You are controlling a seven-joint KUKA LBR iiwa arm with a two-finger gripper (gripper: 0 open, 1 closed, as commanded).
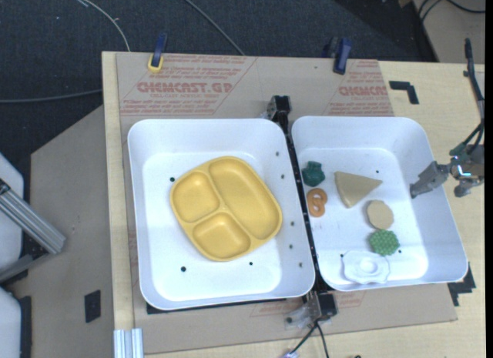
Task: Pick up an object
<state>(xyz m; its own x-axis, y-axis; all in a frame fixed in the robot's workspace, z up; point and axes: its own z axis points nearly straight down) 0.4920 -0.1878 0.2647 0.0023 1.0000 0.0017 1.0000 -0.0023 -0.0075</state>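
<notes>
The right bin [431, 260] holds several small items. A dark green piece [312, 172] and an orange ring [316, 201] lie near its left wall. A tan wedge [356, 189] and a tan round piece [379, 214] sit in the middle. A green broccoli-like piece [384, 242] and a white object [365, 267] lie toward the front. My gripper [430, 180] hangs over the bin's right side, well to the right of the wedge and apart from every item, with nothing seen in it.
The left bin [146, 195] carries a yellow three-compartment plate [225, 207]. Both bins rest on a cardboard-covered bench [231, 87], with a black divider clamp [279, 107] between them and blue clips [340, 53] on the far edge.
</notes>
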